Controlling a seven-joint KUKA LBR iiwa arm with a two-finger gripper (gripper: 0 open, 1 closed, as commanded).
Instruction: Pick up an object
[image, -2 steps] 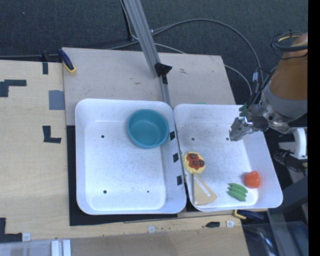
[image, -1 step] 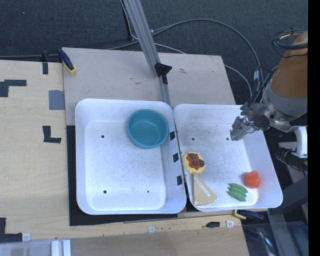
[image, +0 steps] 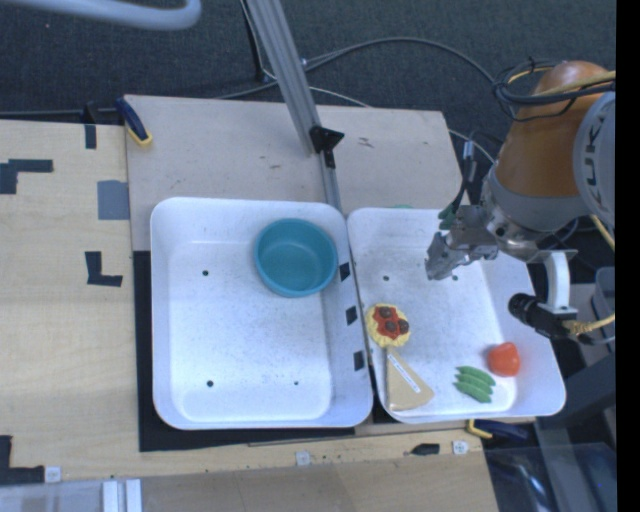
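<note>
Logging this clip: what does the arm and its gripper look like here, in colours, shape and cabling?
The arm is a rounded grey body with a broad orange band on its upper segment. Thin dark cables loop over the orange part. Its wrist narrows to a grey metal gripper with darker fittings. Part of a dark letter marking shows on the grey shell.

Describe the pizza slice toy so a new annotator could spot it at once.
Start at the right bin, the one under the hand. Along its left wall, toward the near edge, lies the pizza slice: a tan wedge with a round yellow and red topping end pointing away from the near edge. Its neighbours at the near right, the green pea pod and red tomato, are smaller and single-coloured.
</note>
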